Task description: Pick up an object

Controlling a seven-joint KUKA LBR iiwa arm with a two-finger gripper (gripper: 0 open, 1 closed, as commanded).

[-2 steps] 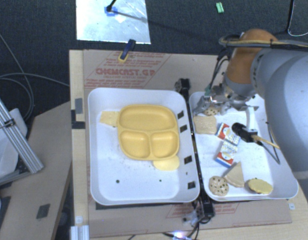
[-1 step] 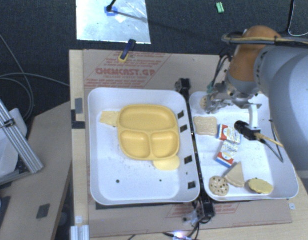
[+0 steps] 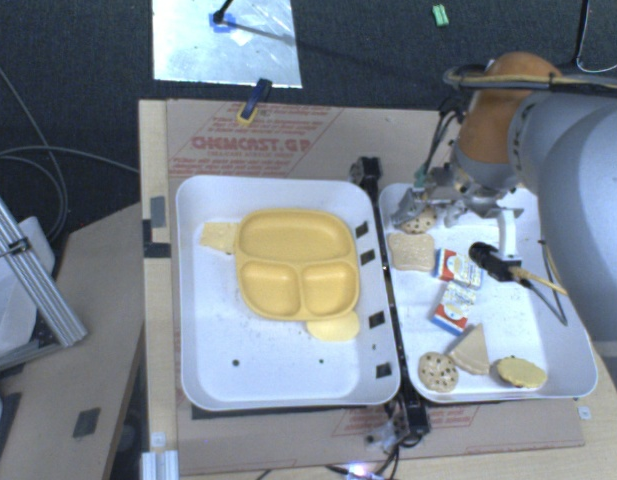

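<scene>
A divided tray (image 3: 296,265) lies in the left bin (image 3: 203,368); snacks (image 3: 456,303) fill the right bin (image 3: 573,363).

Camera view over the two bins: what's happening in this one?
The grey arm reaches in from the right, its tool low over the far corner of the right bin, next to a chocolate-chip cookie and a slice of toast. Nothing is visibly lifted. A small carton, another cookie and other toy food lie in that bin; the left bin holds a yellow divided tray.
</scene>
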